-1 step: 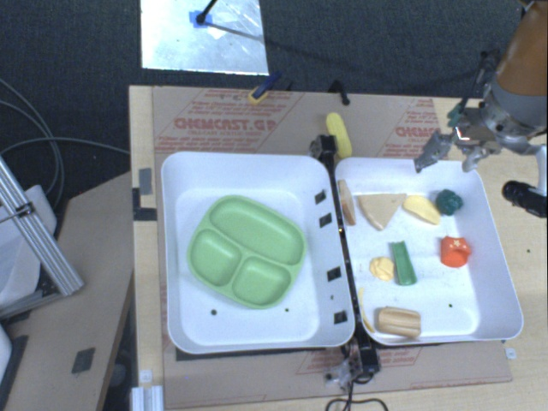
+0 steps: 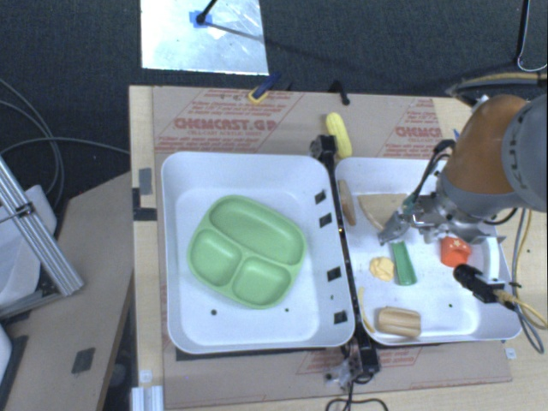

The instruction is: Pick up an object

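The only writing stands on the brown cardboard sheet (image 2: 223,114) under the two bins. In red capitals at the upper middle of the frame, just above the left bin, it reads roughly "CHEMCAST GP", though the last letters are blurred. The same red print repeats at the upper right above the right bin, partly hidden and cut to something like "CHEMC", and again upside down along the sheet's bottom edge, too small to read.
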### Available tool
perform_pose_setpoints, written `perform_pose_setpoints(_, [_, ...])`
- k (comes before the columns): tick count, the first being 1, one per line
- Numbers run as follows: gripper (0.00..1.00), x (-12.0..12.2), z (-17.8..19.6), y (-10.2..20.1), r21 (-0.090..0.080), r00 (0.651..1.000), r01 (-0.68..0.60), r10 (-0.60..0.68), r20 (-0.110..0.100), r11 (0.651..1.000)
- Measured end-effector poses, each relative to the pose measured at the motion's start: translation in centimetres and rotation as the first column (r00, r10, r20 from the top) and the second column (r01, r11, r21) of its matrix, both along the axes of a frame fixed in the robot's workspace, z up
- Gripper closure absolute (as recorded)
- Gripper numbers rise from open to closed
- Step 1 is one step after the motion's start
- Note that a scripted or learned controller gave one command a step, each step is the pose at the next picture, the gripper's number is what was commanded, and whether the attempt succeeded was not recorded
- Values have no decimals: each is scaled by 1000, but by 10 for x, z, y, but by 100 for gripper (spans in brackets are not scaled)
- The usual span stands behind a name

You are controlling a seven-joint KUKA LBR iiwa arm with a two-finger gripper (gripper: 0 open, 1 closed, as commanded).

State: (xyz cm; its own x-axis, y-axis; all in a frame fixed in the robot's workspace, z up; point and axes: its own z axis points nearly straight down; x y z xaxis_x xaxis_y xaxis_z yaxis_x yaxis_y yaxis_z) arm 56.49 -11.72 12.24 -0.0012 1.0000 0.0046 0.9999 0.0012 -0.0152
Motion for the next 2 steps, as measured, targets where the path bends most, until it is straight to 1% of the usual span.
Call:
perform_pose_setpoints(1, [0, -20, -41, 33, -2, 1000, -4, 4, 12, 1000])
perform_pose_setpoints(2, [100, -18, -27, 31, -4, 1000, -1, 1, 19, 1000])
